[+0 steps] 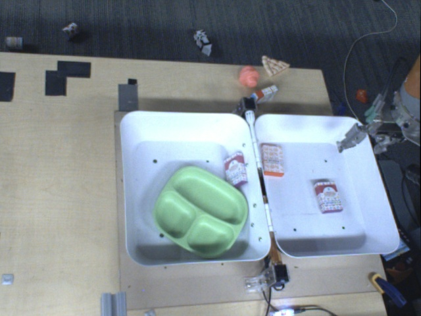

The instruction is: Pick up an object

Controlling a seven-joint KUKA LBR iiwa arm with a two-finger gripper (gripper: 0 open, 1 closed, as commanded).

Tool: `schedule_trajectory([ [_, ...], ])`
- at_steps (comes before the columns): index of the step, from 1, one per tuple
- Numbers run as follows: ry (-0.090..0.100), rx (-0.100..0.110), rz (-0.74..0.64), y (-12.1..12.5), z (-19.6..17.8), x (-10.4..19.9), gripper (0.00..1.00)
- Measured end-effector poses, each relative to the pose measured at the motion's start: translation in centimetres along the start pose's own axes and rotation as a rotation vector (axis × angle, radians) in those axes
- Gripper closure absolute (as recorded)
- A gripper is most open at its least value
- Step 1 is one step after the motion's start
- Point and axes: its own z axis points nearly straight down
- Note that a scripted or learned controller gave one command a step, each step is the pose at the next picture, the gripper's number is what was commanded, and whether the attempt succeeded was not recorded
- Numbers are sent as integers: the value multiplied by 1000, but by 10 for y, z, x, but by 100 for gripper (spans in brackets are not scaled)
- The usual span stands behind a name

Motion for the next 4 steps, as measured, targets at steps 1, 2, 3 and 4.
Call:
schedule_trajectory([
  [1,-1,-4,-1,30,144,31,0],
  [2,1,-2,-2,46,144,80,0],
  [3,-1,-4,2,6,143,103,0],
  [4,-1,-6,2,-33,143,93,0],
])
